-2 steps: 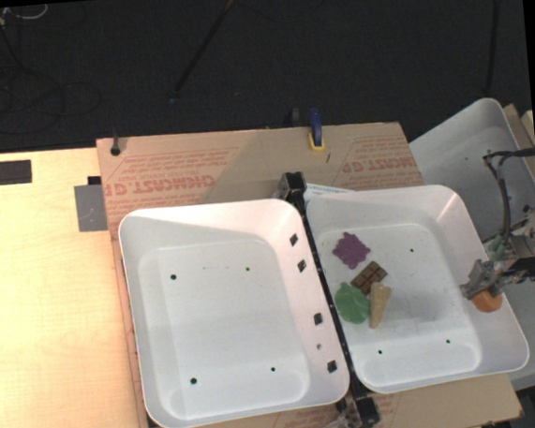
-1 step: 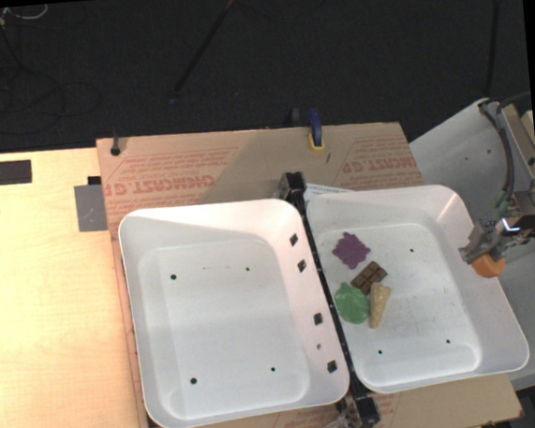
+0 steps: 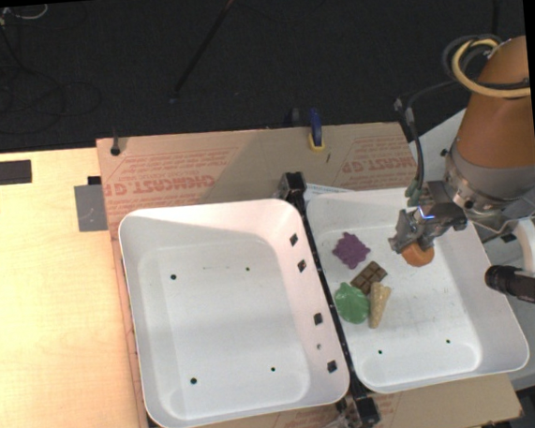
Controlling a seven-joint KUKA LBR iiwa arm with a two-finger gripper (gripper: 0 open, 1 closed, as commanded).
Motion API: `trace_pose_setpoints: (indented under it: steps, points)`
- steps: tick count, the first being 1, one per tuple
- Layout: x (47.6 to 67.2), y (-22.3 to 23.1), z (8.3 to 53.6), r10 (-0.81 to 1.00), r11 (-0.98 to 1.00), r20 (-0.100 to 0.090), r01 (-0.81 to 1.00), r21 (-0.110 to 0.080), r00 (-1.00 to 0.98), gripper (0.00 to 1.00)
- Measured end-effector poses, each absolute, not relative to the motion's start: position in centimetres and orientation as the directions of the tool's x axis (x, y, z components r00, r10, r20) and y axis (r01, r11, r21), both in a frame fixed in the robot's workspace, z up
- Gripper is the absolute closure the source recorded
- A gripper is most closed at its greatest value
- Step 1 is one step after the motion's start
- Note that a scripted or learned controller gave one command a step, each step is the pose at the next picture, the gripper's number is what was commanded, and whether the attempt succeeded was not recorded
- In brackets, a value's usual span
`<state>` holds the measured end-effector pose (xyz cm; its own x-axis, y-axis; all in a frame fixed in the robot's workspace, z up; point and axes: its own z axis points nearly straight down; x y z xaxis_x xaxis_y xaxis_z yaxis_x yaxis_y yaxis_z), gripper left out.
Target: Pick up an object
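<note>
Nearest, toward the front edge of the right bin (image 3: 489, 361), the floor lies bare and gives open room. Further in, close to the wall shared with the left bin (image 3: 173, 406), sit a green lump (image 3: 351, 304), a cream stick (image 3: 379, 305) touching it, a brown bar (image 3: 369, 276) and a purple piece (image 3: 350, 248). Beyond them, toward the bin's right wall, an orange ball (image 3: 419, 255) lies directly under the claw (image 3: 417, 238), at its near side. I cannot tell how the claw stands, nor whether it has the ball. A lift should go straight up; the cluster is well apart leftward.
</note>
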<state>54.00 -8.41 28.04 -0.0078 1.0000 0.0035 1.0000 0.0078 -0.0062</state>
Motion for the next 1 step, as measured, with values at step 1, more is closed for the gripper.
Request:
trace_pose_setpoints:
  steps: [1]
  points:
    - [57.51,-1.32,25.7,1.0,0.007,0.003,1.0,-0.004,-0.007,1.0]
